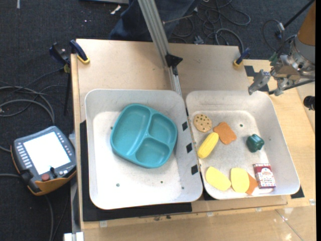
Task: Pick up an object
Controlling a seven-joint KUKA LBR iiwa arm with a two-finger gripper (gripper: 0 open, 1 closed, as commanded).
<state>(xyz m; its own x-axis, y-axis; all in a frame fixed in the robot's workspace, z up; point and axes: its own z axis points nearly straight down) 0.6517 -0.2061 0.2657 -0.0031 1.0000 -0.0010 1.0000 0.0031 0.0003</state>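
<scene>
The end effector [273, 82] hangs at the far right, above the far right corner of the right bin [261, 102], and it carries nothing; whether it is released or clenched cannot be told at this size. By my reading this is the approach step: no object is chosen or touched yet. The next move calls for swinging left and nearer over the right bin, then descending on one item with clear space around it.

In that bin lie seven pieces:
- one green block [255, 142], nearest the arm
- one orange slab [225, 133]
- one speckled cookie [202, 122]
- three yellow pieces [208, 144] [218, 178] [239, 180]
- one red box [264, 176] at the near right

The left bin [95, 149] holds one teal divided plate [144, 135]. Both bins sit on the surface [125, 64].
</scene>
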